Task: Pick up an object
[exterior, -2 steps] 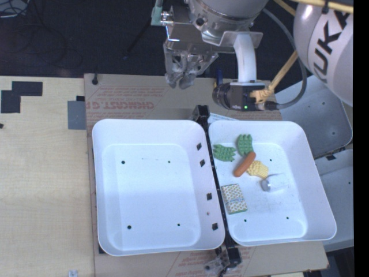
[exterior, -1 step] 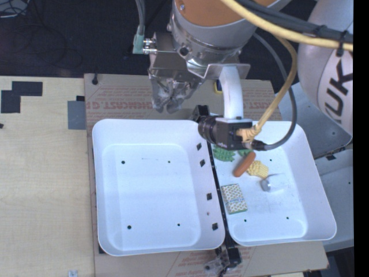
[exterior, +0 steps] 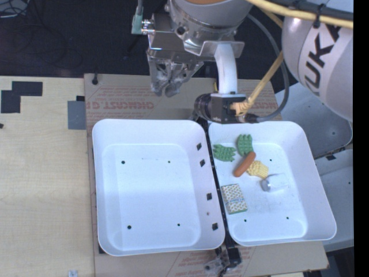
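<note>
My gripper (exterior: 168,84) hangs high above the far edge of the left bin (exterior: 109,137), with nothing seen in it. All the objects lie in the right bin (exterior: 305,154). Two green knobbly pieces (exterior: 224,152) (exterior: 244,143) sit near its far left. An orange sausage-shaped piece (exterior: 244,164) lies just below them, touching a yellow knobbly piece (exterior: 258,169). A small grey metal thing (exterior: 266,184) rests a little nearer. A pale patterned block (exterior: 234,198) lies by the divider side.
The two white bins stand side by side on a cardboard sheet (exterior: 115,100). A wooden bench top (exterior: 40,172) stretches to the left. The arm's large grey body (exterior: 323,45) looms over the right bin's far right corner.
</note>
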`<state>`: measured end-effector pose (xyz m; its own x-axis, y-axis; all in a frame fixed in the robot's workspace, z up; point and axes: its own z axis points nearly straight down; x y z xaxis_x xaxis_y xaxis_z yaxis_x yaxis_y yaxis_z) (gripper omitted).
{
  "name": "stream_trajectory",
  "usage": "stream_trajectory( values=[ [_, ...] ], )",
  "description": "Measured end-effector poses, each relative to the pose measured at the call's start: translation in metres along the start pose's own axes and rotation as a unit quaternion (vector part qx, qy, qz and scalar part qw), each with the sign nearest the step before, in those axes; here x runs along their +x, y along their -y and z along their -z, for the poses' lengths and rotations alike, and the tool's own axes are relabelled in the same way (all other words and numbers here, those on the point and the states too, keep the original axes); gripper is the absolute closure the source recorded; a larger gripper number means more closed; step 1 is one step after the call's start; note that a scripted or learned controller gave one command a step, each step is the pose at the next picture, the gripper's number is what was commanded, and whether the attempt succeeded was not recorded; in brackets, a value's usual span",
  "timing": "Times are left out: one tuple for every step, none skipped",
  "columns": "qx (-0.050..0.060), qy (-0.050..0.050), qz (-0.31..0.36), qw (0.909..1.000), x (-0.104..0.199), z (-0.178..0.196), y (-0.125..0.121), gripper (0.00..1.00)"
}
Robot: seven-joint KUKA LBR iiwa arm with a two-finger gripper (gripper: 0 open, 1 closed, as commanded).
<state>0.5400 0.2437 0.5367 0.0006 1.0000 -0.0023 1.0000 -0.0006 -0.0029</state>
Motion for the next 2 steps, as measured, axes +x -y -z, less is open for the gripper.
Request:
stream_trajectory(
  values=[
    [0.002, 0.0, 0.001, 1.0, -0.001, 0.0, 0.013, 1.0],
    [0.002, 0.0, 0.001, 1.0, -0.001, 0.0, 0.025, 1.0]
  ],
)
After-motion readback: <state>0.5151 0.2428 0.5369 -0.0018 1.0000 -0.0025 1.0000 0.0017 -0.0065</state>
